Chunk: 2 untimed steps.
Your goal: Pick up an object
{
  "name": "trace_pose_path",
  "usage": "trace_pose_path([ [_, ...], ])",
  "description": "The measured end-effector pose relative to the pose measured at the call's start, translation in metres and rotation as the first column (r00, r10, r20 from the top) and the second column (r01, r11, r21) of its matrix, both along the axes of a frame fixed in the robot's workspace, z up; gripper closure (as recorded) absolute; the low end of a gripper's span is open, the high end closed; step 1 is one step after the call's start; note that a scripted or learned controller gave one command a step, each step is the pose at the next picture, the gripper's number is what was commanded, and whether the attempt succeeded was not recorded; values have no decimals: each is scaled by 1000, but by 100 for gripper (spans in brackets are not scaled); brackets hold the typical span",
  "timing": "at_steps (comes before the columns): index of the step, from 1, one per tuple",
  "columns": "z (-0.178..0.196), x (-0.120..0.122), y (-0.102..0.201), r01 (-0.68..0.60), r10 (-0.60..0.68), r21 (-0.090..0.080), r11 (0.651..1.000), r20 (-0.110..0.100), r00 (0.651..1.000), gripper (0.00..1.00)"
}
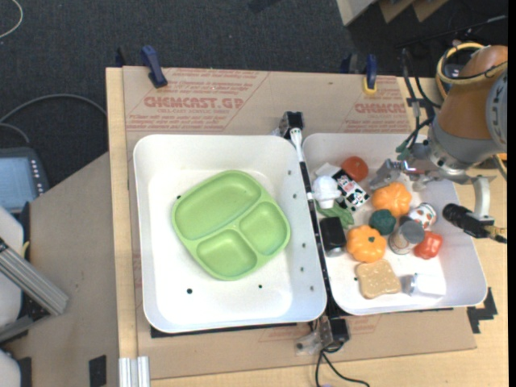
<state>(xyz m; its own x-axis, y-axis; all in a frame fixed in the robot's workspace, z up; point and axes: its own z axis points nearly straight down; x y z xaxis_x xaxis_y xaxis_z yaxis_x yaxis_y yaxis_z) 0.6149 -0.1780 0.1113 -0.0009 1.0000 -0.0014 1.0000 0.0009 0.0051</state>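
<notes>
Currently gripper hovers over right bin, at its far edge just beside the orange pumpkin; jaw state cannot be told; nothing seen held. Pumpkin roundish, no clear long axis. Right bin also holds second pumpkin, toast slice, tomato, red piece; left bin holds green divided plate, long axis diagonal.
</notes>
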Motion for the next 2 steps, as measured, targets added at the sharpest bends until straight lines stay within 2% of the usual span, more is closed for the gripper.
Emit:
trace_pose_path([
  [1, 11, 2, 0, 0, 0, -2, 1000, 8, 1000, 100],
  [2, 39, -49, -23, 4, -4, 1, 1000, -7, 1000, 100],
])
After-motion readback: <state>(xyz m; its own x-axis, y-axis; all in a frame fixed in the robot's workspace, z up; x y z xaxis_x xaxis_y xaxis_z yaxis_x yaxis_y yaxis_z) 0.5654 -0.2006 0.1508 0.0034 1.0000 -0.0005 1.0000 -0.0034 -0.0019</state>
